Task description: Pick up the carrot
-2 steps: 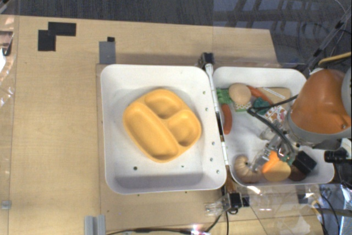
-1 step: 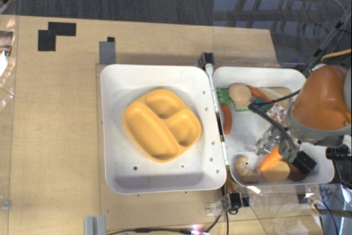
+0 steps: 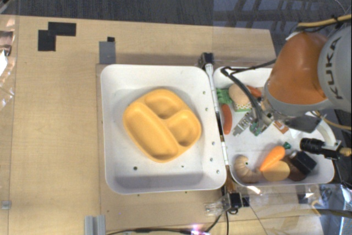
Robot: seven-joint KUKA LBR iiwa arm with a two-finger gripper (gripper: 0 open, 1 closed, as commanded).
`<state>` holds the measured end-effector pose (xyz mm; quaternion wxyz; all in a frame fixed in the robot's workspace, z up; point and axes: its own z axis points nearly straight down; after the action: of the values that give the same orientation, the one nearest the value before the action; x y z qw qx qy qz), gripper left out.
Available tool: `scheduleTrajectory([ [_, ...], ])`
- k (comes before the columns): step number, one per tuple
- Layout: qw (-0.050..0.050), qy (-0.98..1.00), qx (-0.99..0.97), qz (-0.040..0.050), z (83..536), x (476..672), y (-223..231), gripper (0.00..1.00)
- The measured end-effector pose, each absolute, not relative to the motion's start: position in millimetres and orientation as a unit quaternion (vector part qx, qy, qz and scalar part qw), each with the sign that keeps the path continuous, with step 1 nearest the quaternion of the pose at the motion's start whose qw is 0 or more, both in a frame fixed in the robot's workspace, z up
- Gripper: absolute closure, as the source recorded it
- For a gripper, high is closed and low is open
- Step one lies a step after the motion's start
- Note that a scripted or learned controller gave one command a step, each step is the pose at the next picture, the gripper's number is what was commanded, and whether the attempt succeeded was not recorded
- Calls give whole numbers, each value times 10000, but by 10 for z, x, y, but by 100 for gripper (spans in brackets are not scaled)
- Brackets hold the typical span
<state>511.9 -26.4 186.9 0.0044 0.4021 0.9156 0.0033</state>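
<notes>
while the arm [image 3: 308, 71] leans in from the right over the right bin [image 3: 324, 173], the tool [image 3: 254, 121] sits low over that bin's middle, partly hidden under the grey and orange wrist. can't tell how the tool is set, the wrist and cabling block it. nothing visibly gripped.

carrot [image 3: 273, 158] lies in the right bin near the front edge, tilted, green tip toward the upper right. it's near the tool but apart from it, below and to the right in the view. carrot touches a tan potato-like piece [image 3: 276, 171] just in front of it. a brownish curved item [image 3: 245, 169] sits to the left in the front-left corner, a black block [image 3: 302, 163] just right of the carrot.

further back in the same bin: a red sausage-shaped thing [image 3: 226, 117] along the left wall, a green piece [image 3: 223, 97] beside it, a beige rounded item [image 3: 240, 97] next to that.

left bin [image 3: 118, 118] holds a yellow divided plate [image 3: 161, 124], three compartments, roughly centered.

both bins sit side by side on the wooden bench [image 3: 49, 135]. black tape marks [image 3: 55, 34] at the bench's far left corner.
</notes>
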Motion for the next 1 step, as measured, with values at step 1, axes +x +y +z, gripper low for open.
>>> scheduleTrajectory([
  [1,37,9150,4035,21,1859,5113,-284,0],
])
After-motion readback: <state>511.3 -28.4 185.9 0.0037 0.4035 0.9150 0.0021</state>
